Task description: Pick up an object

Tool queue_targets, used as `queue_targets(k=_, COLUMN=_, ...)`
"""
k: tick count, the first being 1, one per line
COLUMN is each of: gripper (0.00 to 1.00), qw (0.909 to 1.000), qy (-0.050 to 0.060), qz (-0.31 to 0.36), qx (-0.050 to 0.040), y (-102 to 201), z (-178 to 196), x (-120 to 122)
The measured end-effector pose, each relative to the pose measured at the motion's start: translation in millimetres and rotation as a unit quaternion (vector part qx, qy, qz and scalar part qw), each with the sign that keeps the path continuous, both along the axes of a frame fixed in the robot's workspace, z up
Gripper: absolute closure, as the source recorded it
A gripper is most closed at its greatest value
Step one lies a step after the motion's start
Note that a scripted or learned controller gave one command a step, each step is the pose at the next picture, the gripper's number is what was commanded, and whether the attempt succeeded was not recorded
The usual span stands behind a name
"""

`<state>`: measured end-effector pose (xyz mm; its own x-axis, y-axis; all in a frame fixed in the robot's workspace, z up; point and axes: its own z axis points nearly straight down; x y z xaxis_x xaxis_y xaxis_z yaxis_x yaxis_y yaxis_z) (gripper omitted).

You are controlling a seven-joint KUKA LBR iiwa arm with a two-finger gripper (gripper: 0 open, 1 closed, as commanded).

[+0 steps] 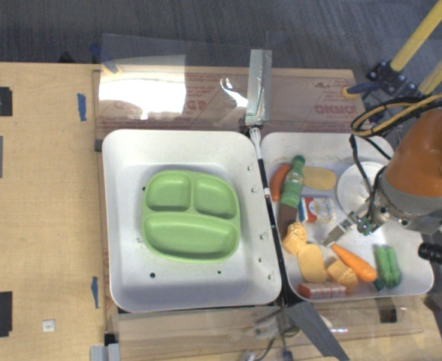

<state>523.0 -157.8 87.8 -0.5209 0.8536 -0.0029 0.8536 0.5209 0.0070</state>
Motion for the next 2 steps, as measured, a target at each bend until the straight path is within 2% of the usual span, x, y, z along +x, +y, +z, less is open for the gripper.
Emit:
queue_targets(k=1, gripper=1.00, qw=1.0000, qy=-0.004, qz=0.000, qx=-0.0014, y=-0.3, z=12.1, x=2.4)
queue_targets(k=2, gripper=1.00, qw=1.0000, qy=-0.001, qz=0.008, qx=-0.0010, y=-5.3, z=0.7, x=-14.5)
